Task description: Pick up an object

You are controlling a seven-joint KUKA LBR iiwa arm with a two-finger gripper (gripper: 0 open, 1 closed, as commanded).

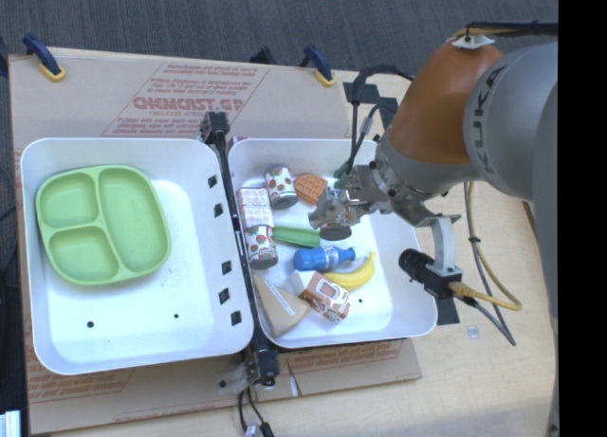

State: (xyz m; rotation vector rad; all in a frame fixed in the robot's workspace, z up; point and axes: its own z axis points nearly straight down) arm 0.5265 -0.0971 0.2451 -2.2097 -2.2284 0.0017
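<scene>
Gripper [333, 220]: above right bin [403, 317], finger state unclear
Below it: blue bottle [322, 258], banana [353, 274]
Left bin [194, 317]: green tray [101, 225]

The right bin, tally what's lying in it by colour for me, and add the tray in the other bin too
Green: 2, divided tray and long green piece
Blue: 1, bottle
Yellow: 1, banana
Orange-brown: 1, round piece
Red-and-white printed: 4, can, two packets, carton
Tan: 1, wedge
Total: 10

Red print reading "CHEMCAST GP" stands on the cardboard sheet [194, 94] behind the bins.
</scene>
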